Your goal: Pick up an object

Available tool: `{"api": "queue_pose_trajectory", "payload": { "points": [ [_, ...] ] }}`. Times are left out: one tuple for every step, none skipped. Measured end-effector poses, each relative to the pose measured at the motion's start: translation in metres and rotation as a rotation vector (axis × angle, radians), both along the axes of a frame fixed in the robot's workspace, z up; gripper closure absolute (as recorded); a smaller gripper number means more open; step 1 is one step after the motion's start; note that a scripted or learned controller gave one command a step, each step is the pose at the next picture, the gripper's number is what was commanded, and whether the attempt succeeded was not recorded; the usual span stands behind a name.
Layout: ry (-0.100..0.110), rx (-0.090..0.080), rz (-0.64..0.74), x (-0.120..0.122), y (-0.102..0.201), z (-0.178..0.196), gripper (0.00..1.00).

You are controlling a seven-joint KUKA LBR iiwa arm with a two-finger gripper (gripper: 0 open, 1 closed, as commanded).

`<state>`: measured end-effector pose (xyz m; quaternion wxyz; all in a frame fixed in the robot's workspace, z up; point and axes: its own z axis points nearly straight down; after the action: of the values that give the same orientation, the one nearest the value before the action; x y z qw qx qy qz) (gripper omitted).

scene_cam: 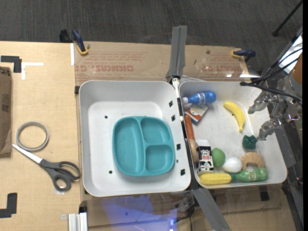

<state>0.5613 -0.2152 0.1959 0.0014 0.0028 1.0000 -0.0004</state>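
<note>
Dark-green object (249, 142) (perhaps lumpy) below gripper (263, 119).

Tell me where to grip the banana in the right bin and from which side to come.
Grip the banana across its thick middle, coming straight down from above. It lies flat on the bin floor, curved, running from upper left to lower right, so the fingers should probably close across its narrow width. It lies apart from the other things, with bare floor on both long sides for fingers.

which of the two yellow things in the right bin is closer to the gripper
The banana, lying near the top of the right bin, just left of the gripper. The corn cob sits far off at the bin's bottom edge.
</note>
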Motion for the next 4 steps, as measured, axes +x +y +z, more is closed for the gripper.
{"api": "queue_pose_trajectory", "payload": {
  "points": [
    [-0.002,-0.001,0.012,0.029,-0.006,-0.103,0.0],
    [-0.003,-0.001,0.095,0.061,-0.006,-0.102,0.0],
    [-0.009,-0.004,0.099,0.063,-0.005,-0.091,1.0],
    [-0.009,-0.004,0.099,0.063,-0.005,-0.091,0.0]
  ]
}}
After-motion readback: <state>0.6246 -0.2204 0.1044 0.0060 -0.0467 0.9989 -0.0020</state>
